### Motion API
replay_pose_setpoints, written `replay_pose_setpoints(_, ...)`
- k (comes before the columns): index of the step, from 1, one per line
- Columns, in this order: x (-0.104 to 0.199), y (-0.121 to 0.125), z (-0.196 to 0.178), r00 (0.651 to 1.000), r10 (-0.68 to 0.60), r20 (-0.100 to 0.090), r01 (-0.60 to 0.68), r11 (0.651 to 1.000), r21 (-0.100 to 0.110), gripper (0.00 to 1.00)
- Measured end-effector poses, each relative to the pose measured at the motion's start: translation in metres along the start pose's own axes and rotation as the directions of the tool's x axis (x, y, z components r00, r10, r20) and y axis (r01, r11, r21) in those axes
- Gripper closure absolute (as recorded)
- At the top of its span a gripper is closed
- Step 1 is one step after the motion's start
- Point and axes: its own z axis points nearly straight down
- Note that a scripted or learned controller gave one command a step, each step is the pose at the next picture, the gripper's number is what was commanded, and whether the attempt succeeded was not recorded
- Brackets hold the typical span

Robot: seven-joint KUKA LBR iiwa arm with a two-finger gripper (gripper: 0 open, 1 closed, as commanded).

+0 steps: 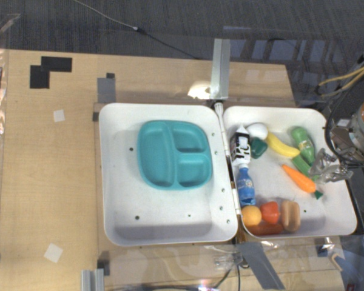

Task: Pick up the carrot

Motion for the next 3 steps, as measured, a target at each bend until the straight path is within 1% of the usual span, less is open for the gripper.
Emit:
replay_pose_setpoints(1, -0.057, 0.058, 0.102, 0.996, 0.092, 0.009, -0.092, 0.996, 0.007, 1.00)
replay_pose_setpoints(2, -0.025, -0.007, -0.051, 0.996, 0.090, 0.009, -0.090, 0.996, 0.020, 1.00)
replay_pose_setpoints(3, -0.026, -0.003, -0.045, 0.996, 0.087, 0.005, -0.087, 0.996, 0.008, 0.00)
